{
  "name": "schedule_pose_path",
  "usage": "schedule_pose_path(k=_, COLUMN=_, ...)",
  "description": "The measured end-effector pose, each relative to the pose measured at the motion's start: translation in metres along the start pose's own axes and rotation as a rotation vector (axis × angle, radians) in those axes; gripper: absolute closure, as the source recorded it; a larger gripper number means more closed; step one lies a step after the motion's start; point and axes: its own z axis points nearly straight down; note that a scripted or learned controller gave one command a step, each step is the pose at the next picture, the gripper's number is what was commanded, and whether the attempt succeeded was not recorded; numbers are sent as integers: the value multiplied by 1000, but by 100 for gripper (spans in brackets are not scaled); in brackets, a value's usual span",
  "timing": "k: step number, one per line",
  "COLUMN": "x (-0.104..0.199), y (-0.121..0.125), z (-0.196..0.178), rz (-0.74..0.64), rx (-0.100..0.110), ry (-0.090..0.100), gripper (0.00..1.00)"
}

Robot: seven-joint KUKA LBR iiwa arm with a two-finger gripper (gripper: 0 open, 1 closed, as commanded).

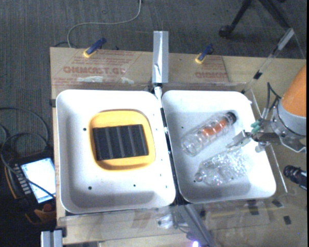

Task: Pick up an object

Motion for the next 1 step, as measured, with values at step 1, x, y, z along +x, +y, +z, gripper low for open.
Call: schedule_pose_path(k=1, x=-1, y=63, z=49, rz=-5, rx=0, ry=-3, gripper=0)
